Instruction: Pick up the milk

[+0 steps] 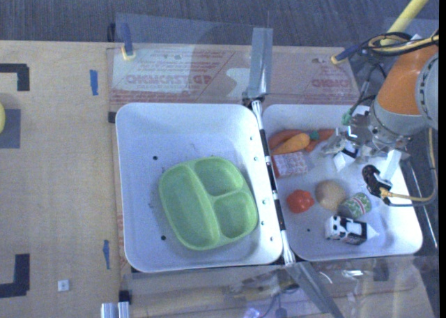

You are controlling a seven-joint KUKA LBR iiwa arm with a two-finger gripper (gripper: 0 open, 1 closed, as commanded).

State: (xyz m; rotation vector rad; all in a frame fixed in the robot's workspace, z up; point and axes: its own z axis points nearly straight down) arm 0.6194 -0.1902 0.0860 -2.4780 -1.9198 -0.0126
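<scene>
Nearest the lens, the left bin (pixel 139 240) holds a green divided plate (pixel 208 202). Across the divider, the right bin (pixel 404 240) carries a carrot (pixel 291 143) at its far side, a red-patterned packet (pixel 290 164), a tomato (pixel 300 201), a potato (pixel 330 193), a small green-labelled can (pixel 357 205) and the milk (pixel 346 229), a cow-spotted carton lying near the front wall. Farther right, the gripper (pixel 362 144) hangs over the bin's far right part, well apart from the milk; whether its fingers are spread or closed cannot be made out.

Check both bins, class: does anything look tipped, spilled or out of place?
The milk carton, cow-patterned, lies tipped on its side near the right bin's front edge. Nothing looks spilled or damaged.
</scene>
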